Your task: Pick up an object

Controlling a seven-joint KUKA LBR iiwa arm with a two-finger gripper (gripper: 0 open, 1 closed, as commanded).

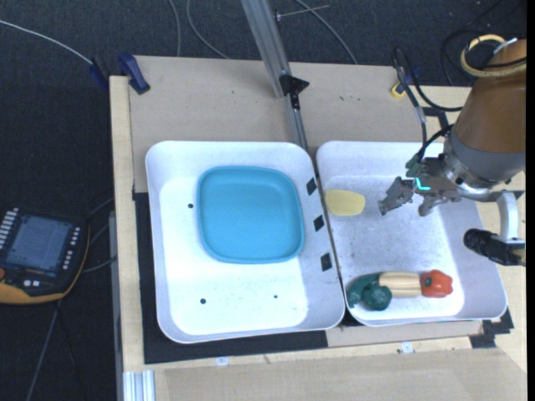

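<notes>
Two white bins sit side by side on the bench, filling the middle of the frame. The left bin [171, 224] holds a blue plate [251, 214], lying flat in its upper middle part. The right bin [401, 249] holds the loose objects: a yellow piece [345, 202] lies near its upper left corner, just beside the divider between the bins, and along the lower edge lie three things in a row, a green piece [369, 294] at the left, a tan piece [399, 284] touching it in the middle, and a red piece [435, 284] at the right end. The arm [493, 115] comes in from the upper right of the frame, and its gripper [410, 197] hangs over the upper middle of the right bin, to the right of the yellow piece and apart from it. Its fingers [393, 199] are spread with nothing between them. A handheld pendant [38, 253] lies off the bench at the left edge of the frame.
</notes>
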